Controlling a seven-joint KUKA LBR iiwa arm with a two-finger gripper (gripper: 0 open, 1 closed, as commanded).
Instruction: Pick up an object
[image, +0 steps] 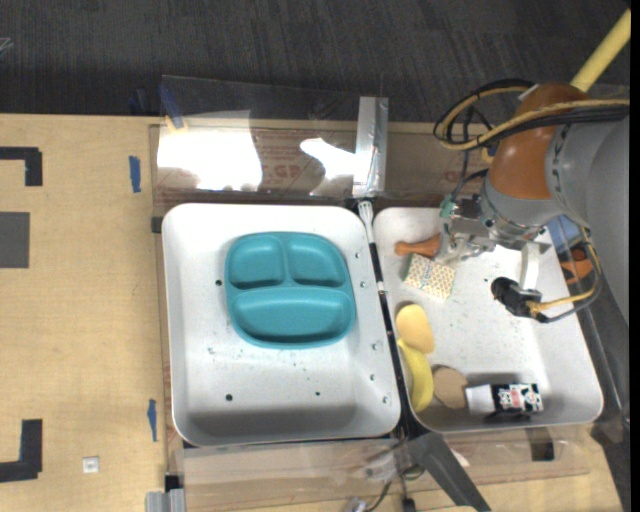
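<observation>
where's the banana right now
The banana lies in the right bin, along its left wall, with the teal tray in the neighbouring bin to its left and a small bottle lower right.

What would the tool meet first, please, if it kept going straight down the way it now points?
Probably the patterned cream packet, which lies just below the tool in the right bin, beside an orange carrot-like piece. Depth is hard to judge from this slanted view, so it might meet the bin floor beside the packet instead.

The grey arm (590, 170) reaches in from the right, tool (462, 240) pointing down.
</observation>
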